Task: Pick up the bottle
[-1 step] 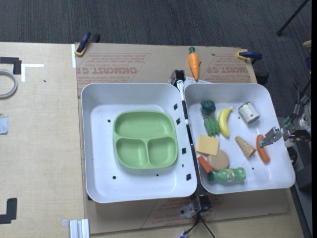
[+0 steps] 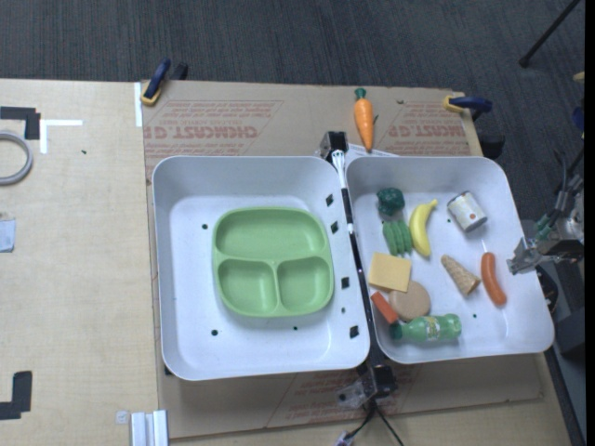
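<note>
Currently, read the scene as follows.

Bottle: the green bottle (image 2: 427, 329) lies on its side along the near wall of the right bin (image 2: 521, 337). Lying flat, it offers its long body to a grasp from above.

Neighbours: a round tan piece (image 2: 410, 301) touches it from behind and an orange piece (image 2: 384, 308) sits just beside its left end. You should judge this side crowded.

Other contents: cheese slice (image 2: 390, 272), banana (image 2: 422, 228), green vegetables (image 2: 394, 221), cone (image 2: 460, 274), sausage (image 2: 494, 279) and a small can (image 2: 467, 212) are spread further back, well apart from the bottle.

Left bin: it holds a green divided plate (image 2: 273, 261), probably the drop area.

Tool: the tool (image 2: 532, 252) sits at the right rim of the right bin, well apart from the bottle. You cannot tell from this view whether it is spread or closed.

Desk: a carrot (image 2: 363, 117) lies behind the bins on the cardboard.

Progress: judge the pick as not yet begun.
</note>
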You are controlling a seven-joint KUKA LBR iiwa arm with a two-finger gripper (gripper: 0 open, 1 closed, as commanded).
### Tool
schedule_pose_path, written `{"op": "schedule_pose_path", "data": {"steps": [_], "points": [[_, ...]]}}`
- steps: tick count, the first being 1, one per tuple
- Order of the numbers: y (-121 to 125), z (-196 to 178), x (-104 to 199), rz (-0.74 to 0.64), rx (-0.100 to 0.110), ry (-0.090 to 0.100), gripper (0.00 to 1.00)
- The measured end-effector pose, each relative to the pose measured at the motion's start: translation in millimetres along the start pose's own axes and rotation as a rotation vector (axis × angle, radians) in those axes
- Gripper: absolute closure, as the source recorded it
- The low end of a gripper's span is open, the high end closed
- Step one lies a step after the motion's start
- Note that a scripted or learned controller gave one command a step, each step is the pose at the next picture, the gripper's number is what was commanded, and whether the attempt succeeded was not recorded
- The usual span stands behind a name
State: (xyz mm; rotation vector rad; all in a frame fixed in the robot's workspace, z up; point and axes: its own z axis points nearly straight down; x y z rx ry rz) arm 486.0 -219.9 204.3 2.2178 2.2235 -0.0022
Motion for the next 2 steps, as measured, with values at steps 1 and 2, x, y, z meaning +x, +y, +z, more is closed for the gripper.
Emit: {"op": "schedule_pose_path", "data": {"steps": [1, 2], "points": [[-8.0, -70.9, 123.0, -0.192, 0.0, 0.001, 1.0], [-8.0, -66.0, 210.7, -0.144, 0.002, 0.001, 1.0]]}}
